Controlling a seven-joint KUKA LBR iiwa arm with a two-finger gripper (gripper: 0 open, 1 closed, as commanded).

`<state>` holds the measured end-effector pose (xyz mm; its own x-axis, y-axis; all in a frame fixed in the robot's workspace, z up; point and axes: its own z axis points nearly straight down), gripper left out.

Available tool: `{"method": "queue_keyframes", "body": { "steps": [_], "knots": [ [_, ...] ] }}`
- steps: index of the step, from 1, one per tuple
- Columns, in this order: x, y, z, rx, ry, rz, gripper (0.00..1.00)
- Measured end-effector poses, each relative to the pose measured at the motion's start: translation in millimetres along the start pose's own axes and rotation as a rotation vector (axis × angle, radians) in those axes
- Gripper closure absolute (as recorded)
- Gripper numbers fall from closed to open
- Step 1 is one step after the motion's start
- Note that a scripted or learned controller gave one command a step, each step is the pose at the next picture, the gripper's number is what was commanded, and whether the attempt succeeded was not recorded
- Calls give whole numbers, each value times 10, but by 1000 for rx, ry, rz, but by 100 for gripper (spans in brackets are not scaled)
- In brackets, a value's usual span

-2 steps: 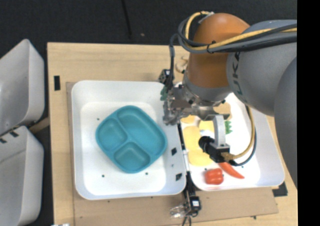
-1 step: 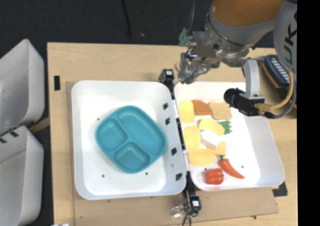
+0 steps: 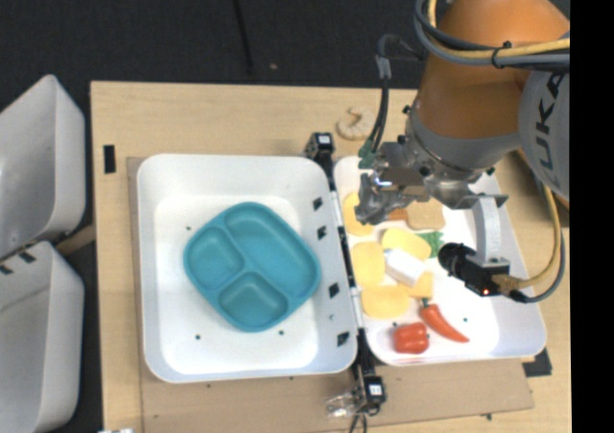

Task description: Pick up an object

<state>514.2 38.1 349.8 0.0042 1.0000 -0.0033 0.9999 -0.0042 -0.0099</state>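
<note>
My gripper (image 3: 372, 204) hangs over the far left corner of the right bin (image 3: 518, 321), just above a pale yellow piece (image 3: 356, 226) by the bin's left wall. Closer to the front lie more toy foods: a yellow slab (image 3: 366, 263), a yellow wedge (image 3: 407, 243), a white block (image 3: 404, 269), a yellow round (image 3: 386, 301), a red tomato (image 3: 412, 337) and a red chilli pepper (image 3: 442, 322). A brown cracker (image 3: 425, 218) pokes out from under the wrist. The arm's grey and orange body hides the back of this bin.
The left bin (image 3: 163, 335) holds a blue divided plate (image 3: 251, 266). A black cable plug (image 3: 465, 266) with its lead hangs over the right bin. Black clips run along the wall between the bins. White chairs stand at the far left.
</note>
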Motion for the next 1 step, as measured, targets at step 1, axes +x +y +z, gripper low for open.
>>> {"method": "queue_keyframes", "body": {
  "steps": [1],
  "knots": [
    [309, 387, -250, -13, 2, -7, 100]
  ]
}}
